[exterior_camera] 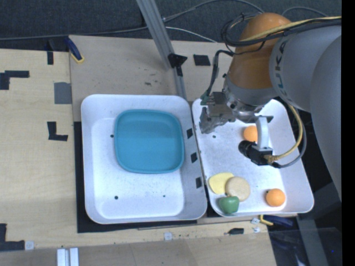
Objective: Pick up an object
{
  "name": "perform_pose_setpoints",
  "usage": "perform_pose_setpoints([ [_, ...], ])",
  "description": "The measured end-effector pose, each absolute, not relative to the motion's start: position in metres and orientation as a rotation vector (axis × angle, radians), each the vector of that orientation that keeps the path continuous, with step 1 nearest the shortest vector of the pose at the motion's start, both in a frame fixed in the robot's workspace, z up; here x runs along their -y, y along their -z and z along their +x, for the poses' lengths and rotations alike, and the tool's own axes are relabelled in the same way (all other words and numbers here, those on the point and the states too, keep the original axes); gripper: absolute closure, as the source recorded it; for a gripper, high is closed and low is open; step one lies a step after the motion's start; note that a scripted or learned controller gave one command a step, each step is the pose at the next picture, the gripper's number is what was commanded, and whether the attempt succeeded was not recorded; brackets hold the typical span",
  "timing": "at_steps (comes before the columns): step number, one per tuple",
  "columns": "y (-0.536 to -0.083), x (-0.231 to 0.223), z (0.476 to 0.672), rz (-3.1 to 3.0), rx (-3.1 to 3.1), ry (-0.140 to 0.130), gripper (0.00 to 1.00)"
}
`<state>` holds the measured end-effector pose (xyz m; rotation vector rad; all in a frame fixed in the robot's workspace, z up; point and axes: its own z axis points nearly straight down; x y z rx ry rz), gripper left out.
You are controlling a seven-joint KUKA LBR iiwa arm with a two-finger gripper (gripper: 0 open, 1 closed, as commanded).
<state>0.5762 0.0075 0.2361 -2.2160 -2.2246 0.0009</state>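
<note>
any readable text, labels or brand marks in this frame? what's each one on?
"KU": partial dark lettering, cut off, on the grey arm casing just right of the orange band.
No print shows on the blue plate, the two white bins or the black tape marks on the bench.

Right bin [288, 206] middle bare — toys [230, 188] crowd its near edge.

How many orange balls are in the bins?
2, both in the right bin: one orange ball near the front right corner, another partly behind the arm. More may be hidden.
</note>
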Motion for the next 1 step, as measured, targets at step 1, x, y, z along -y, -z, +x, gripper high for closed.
perform_pose_setpoints([
  [1,-0.2404,-0.0548,0.5871,-2.216,2.225,0.000,1.00],
])
